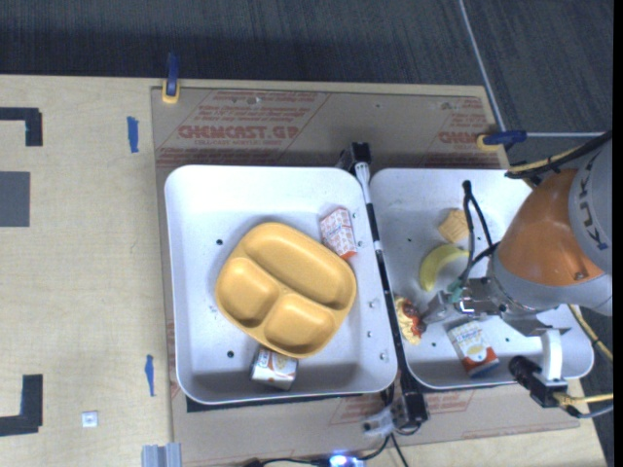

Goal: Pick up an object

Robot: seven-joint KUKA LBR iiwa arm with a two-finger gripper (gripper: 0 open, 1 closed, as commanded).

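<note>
Gripper (pixel 450 302) is being held low in right bin (pixel 574 363) | grip state: cannot be told | yellow banana (pixel 438 264) is lying just beside it

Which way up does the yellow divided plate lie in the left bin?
Right way up: the yellow divided plate shows three hollow compartments facing the camera.

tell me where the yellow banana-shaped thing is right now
The yellow banana-shaped thing lies in the right bin, near its middle, just below a tan cracker-like piece and left of the arm's orange band.
</note>
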